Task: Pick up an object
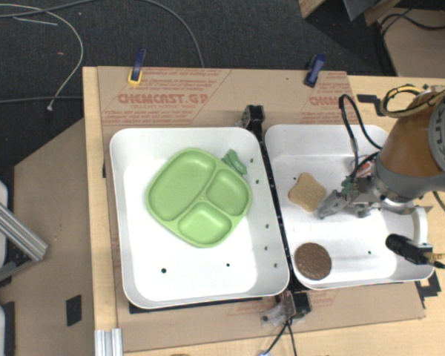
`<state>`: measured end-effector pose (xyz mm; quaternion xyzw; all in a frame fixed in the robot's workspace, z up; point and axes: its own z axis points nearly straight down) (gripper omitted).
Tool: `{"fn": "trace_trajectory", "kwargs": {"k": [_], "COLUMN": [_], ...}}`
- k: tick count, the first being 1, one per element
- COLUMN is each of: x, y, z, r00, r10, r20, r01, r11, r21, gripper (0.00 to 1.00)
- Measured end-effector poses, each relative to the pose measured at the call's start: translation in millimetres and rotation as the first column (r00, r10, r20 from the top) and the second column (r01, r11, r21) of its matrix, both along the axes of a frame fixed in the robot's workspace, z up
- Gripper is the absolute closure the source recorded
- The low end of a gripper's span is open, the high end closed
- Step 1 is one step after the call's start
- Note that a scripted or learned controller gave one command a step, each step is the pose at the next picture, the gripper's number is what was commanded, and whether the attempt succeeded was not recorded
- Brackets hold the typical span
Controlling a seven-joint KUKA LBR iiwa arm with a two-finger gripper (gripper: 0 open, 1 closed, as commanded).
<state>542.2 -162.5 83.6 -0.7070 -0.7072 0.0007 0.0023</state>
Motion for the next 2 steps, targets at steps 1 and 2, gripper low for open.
{"fn": "trace_trajectory", "kwargs": {"k": [1, 2], "x": [0.9, 9.5], "y": [0.0, -6.9], "z": [12.3, 71.3], "r00": [1.000, 1.000], "r10": [0.000, 0.000], "r20": [0.003, 0.011], "r01": [0.000, 0.000], "r11": [1.000, 1.000], "r21": [0.000, -0.005], "gripper": [1.00, 1.00]}}
